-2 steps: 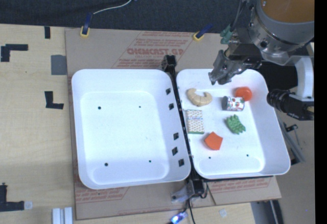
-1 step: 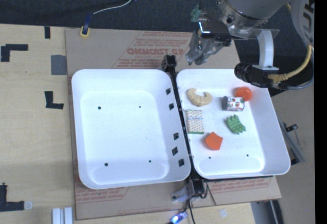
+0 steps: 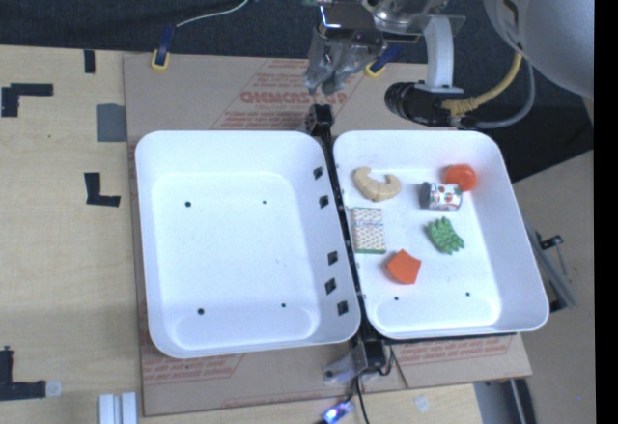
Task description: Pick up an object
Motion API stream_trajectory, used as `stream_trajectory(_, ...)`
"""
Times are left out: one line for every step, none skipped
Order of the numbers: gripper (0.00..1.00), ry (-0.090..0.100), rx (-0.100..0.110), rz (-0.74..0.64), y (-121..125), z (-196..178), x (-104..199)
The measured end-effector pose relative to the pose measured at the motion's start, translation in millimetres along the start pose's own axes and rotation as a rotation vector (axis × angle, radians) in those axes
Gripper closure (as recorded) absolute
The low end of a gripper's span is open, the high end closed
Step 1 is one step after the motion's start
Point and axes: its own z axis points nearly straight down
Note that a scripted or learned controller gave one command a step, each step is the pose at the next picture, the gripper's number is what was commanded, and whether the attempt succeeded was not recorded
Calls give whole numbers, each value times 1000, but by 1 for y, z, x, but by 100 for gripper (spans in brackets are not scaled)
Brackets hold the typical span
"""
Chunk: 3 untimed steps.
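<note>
Gripper (image 3: 326, 76) above the right bin's (image 3: 502, 219) far-left corner, finger state indiscernible; croissant (image 3: 376, 183), orange block (image 3: 403, 267) inside bin.

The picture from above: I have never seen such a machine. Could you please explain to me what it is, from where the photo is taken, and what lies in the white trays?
The photo comes from one fixed camera above a bench, looking down at a slant. The grey and orange machine at the top right is a robot arm. Its gripper, a two-finger hand, hangs above the bench just beyond the far edge of the two trays.

Two shallow white bins sit side by side. The right bin holds six small things: a tan croissant-shaped piece, a red ball, a small printed can, a checked flat packet, a green bumpy piece and an orange block. I see nothing between the gripper's fingers.
</note>
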Motion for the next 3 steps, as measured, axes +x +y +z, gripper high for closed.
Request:
stream_trajectory(100, 0, 3, -1, 42, 12, 75)
stream_trajectory(100, 3, -10, 2, 64, -87, 107)
stream_trajectory(100, -7, 19, 6, 51, 126, 104)
